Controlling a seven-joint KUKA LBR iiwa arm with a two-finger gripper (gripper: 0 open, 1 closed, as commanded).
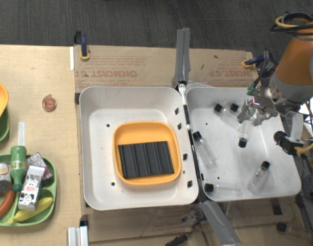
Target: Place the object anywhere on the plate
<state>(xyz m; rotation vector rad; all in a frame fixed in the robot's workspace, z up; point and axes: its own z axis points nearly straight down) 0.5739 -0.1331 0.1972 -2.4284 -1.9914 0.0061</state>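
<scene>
Right of the orange plate (146, 131), my claw (251, 118) seems to pinch a clear vial (244, 133) hanging upright, so I carry it leftward slowly, level, over the divider.

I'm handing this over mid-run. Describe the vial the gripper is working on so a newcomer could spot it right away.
Find the right bin, the one without the orange plate. Near its upper right, under the gripper, a clear vial hangs almost upright with its black cap at the bottom. The other vials lie flat on the bin floor.
</scene>
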